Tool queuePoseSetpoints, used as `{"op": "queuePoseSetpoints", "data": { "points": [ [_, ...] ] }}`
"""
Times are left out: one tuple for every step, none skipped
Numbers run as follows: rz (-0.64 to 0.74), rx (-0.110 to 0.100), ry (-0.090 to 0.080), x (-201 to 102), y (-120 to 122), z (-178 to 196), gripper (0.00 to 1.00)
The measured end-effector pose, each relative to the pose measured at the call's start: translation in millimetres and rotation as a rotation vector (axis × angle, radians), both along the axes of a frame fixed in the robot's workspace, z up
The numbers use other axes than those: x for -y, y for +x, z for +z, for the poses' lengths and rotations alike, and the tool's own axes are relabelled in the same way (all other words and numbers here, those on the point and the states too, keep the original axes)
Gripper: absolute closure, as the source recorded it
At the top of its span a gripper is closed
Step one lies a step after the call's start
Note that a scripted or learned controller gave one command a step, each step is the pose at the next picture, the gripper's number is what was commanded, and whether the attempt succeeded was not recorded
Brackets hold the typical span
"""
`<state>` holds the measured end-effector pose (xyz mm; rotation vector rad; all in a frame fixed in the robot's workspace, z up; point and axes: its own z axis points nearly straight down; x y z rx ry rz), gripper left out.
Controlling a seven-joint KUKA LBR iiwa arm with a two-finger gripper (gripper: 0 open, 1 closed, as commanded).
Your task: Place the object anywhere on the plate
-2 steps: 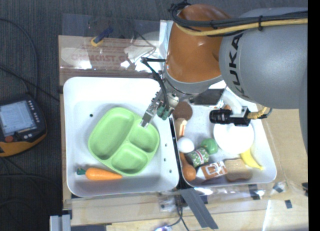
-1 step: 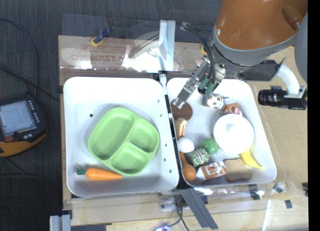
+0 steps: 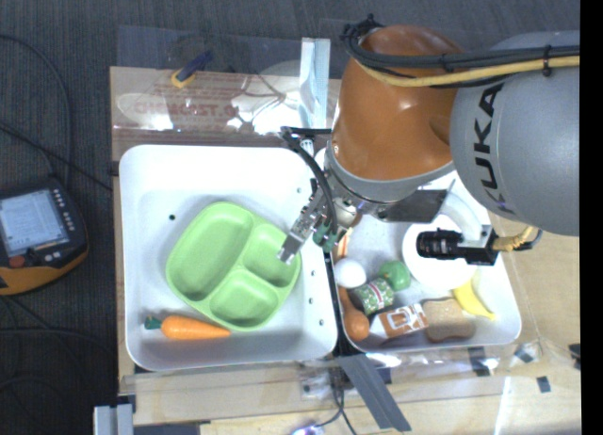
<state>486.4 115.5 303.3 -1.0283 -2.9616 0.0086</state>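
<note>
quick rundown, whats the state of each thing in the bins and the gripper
green plate: flat in the left bin, nothing in its compartments
carrot: lying on its side off the plate, near the left bin's front edge
gripper: over the plate's right rim, nothing seen between its fingers
white egg: resting in the right bin
banana: lying in the right bin
left bin: holds plate and carrot

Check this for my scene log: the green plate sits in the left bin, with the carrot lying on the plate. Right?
Not quite. In the camera view the green plate does sit in the left bin, but the carrot lies on the bin floor beside the plate's near edge, not on the plate.
</note>
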Motion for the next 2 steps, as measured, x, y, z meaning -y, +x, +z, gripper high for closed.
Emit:
{"op": "queuePoseSetpoints", "data": {
  "points": [
    [-0.134, 0.012, 0.002, 39.8, 1.3, 50.4, 1.0],
    [-0.224, 0.005, -0.001, -7.5, -2.8, 11.8, 1.0]
  ]
}}
